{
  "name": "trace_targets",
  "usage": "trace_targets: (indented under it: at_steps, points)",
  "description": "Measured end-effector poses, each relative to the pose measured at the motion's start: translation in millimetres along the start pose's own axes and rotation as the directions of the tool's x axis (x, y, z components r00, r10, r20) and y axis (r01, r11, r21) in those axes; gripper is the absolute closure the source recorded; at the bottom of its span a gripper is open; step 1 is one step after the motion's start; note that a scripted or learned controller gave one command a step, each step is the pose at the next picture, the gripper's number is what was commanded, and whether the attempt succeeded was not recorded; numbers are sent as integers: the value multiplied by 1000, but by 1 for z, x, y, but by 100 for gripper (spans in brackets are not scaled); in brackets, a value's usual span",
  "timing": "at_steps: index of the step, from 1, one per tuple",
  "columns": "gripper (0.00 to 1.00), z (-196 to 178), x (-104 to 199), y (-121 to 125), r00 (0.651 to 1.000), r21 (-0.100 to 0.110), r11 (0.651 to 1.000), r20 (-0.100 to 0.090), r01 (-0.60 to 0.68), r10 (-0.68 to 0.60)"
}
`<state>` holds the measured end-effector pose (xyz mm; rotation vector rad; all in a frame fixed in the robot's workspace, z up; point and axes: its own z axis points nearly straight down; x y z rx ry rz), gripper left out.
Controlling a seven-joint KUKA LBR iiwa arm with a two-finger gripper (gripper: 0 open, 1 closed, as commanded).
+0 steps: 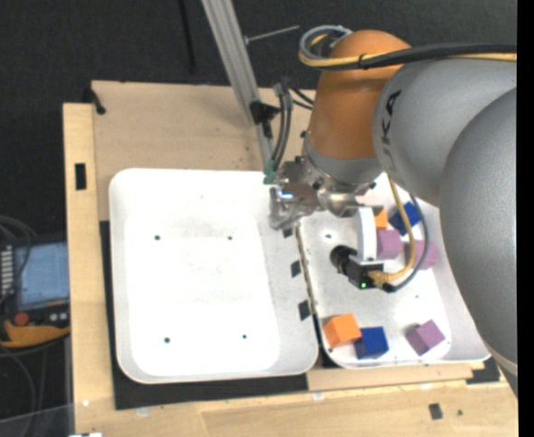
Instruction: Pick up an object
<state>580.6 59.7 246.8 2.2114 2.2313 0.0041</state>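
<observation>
Dark letters sit on my grey casing (449, 116) near the orange band (349, 98). The curve of the shell cuts them off, so I cannot read them whole. I see no other writing on the blocks or the bins.

My pincer (287, 203) hangs over the seam where the two bins meet, at their far end. It is a small cluster of bright metal, and I cannot tell how far open it stands. I see nothing caught in it.

The things to pick all lie in the right bin (396, 306), a smooth white shallow tray with rounded corners. They look like matte, square-edged blocks. The orange block (342, 329) and the near blue block (372, 341) sit just beside each other at the near rim. The purple block (425, 336) lies a little apart to their right. The lilac block (390, 243) lies farther in, under my wrist, and the far blue block (407, 215) is just beyond it, partly hidden.

The left bin (194, 271) is the same glossy white, marked with a few small dark dots. Both bins rest on a pale, wood-coloured surface (158, 126).
</observation>
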Motion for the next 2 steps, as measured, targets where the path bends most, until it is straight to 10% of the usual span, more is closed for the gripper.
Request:
trace_targets:
  at_steps: [1, 2]
  points:
    - [100, 2, 39, 17, 1000, 1, 1000, 1, -3, 3]
    - [0, 1, 36, 17, 1000, 3, 1000, 4, -4, 4]
